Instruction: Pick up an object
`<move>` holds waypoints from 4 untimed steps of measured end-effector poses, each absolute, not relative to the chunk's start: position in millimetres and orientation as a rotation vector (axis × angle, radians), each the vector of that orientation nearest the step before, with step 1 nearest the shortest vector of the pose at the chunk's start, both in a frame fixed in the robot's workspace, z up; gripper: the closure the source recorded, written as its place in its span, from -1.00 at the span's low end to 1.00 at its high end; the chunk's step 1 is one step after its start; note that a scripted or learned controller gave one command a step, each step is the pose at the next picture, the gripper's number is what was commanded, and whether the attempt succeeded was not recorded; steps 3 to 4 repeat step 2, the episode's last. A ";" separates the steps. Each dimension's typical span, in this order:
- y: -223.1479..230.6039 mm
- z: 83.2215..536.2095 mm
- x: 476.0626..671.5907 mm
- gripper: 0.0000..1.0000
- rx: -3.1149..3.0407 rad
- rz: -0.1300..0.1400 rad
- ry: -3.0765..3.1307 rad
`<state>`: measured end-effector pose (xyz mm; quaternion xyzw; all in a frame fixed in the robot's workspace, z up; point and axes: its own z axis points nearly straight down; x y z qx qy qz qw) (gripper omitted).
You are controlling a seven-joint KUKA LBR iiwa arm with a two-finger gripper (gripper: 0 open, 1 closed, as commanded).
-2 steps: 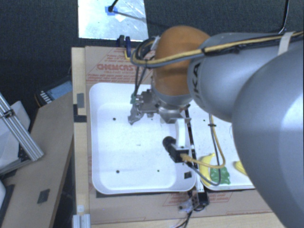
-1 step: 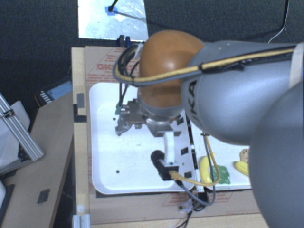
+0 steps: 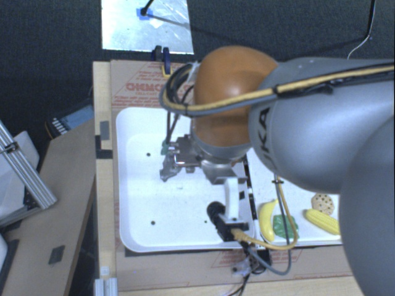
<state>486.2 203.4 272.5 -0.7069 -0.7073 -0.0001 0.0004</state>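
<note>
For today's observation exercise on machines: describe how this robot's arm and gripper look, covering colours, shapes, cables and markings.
The arm is bulky, smooth and grey, with a rounded orange band above the wrist. Dark lettering marks the grey shell beside the band. A yellow cable runs along the arm, and dark cables loop near the orange part. The gripper is small, metallic and grey.

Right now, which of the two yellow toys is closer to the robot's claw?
The banana, curved and standing beside a green toy. The other yellow toy lies farther right, below a speckled cookie, farther from the gripper.
</note>
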 end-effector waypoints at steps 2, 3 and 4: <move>232.0 78.7 491.6 -1.00 -2.210 -0.002 -2.232; 232.0 78.7 491.6 -1.00 -2.210 -0.002 -2.232; 232.0 78.7 491.6 -1.00 -2.210 -0.002 -2.232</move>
